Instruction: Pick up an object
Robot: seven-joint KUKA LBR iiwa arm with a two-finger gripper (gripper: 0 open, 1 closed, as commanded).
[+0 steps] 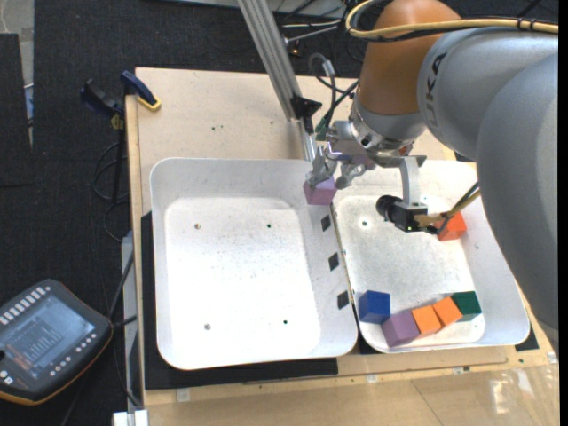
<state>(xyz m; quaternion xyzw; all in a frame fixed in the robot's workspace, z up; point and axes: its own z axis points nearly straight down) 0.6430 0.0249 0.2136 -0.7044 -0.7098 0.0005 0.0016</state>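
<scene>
I see the gripper (327,177) clamped on a lilac block (319,193), with the block hanging just under the fingertips. It sits over the far end of the ridge where the left bin (231,264) and right bin (404,269) meet, slightly on the left side. An aluminium strut (266,43) slants down just behind the wrist, so it's tight there. In the right bin, a red-orange block (453,227) lies near the right rim. At the near rim there's a row: blue cube (374,305), purple cube (399,327), orange cube (427,318), green cube (465,305), the last three touching. Open floor lies between that row and the gripper. The left bin floor is open white out to its rims.
</scene>
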